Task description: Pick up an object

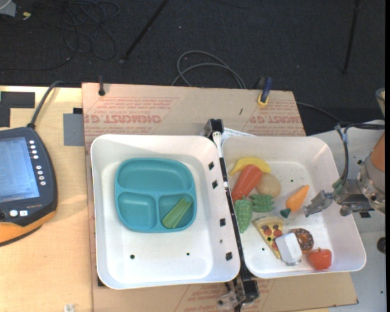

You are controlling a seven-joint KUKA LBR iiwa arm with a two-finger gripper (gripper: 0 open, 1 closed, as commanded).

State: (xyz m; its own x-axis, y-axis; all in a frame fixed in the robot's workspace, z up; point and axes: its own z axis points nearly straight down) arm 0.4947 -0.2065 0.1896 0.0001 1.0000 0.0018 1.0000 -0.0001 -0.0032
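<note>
A grey control tablet (16, 177) sits at the far left of the bench. Next come 2 white bins: the left bin (110, 252) holds 1 teal divided plate (146, 190) with 1 green wedge (177, 212) lying in its lower right compartment. The right bin (338, 252) holds a cluster of toy foods: 1 yellow banana (250, 164), 1 red pepper (246, 180), 1 beige potato (270, 186), 2 green leafy pieces (247, 212), 1 orange carrot (297, 198), 1 pizza slice (268, 229), 1 white block (288, 247), 1 brown round piece (303, 237) and 1 red tomato (320, 258). The gripper (320, 201) hangs over the right bin's right side, just beside the carrot; its fingers look parted and nothing sits between them.
</note>
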